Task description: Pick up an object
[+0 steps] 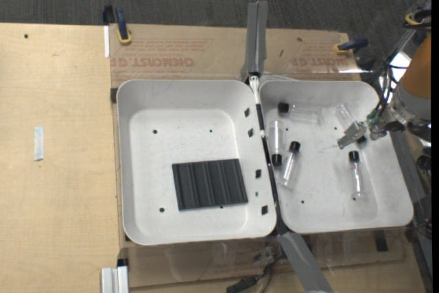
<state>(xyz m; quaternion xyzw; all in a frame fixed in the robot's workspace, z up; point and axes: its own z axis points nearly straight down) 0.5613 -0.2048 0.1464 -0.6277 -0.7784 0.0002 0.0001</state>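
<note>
While the gripper [351, 136] hovers at centre right over the right bin [401, 213], I cannot tell how its jaws stand; the capped vial [355, 171] just below is slick and could roll away.

Arm [420, 79] cut off by right edge — just the wrist end in frame. Gripper [351, 135] small, blurred; finger gap unreadable. Clear vials [322, 114] at right bin's [343, 219] back — faint, count unclear.
</note>
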